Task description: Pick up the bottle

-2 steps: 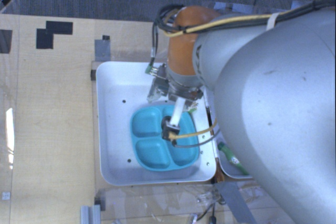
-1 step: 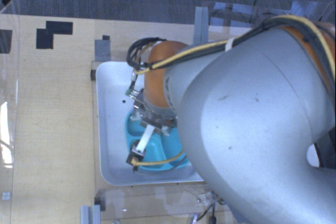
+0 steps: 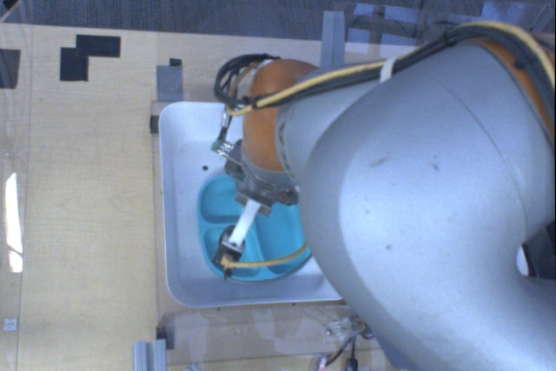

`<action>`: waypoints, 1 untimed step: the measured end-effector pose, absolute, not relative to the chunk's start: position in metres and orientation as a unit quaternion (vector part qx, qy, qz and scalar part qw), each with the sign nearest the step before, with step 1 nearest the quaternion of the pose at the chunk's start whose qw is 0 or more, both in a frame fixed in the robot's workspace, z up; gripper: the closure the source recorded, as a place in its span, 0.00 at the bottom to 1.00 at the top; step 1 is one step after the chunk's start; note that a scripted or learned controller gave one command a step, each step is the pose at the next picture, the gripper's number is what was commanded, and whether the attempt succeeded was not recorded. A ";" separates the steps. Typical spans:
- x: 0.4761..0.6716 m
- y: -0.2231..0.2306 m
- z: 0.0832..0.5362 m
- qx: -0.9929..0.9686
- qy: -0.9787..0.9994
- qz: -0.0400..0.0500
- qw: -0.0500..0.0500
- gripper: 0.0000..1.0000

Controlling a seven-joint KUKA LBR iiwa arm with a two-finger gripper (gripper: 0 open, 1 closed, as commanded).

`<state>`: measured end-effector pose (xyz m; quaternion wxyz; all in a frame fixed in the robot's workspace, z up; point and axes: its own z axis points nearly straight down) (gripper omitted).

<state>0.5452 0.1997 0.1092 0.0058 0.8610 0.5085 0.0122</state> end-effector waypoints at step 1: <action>0.533 0.206 0.255 0.799 0.601 0.002 0.000 1.00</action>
